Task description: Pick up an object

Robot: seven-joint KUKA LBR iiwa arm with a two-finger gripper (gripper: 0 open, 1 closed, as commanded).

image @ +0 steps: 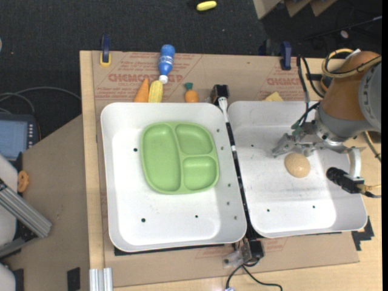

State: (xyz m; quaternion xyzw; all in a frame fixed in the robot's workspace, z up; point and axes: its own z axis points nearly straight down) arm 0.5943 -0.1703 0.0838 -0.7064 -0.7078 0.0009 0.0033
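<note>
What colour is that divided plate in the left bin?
Light green; the divided plate shows plainly in the camera view.

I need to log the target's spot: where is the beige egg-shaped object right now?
The beige egg-shaped object lies in the right white bin, toward its upper right, directly below the gripper and far from the green divided plate in the left bin.

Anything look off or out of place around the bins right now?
Yes: several toy foods, a corn cob, two carrots and a blue bottle, lie on the bench behind the left bin, not in it. A yellow item lies on the floor.
</note>
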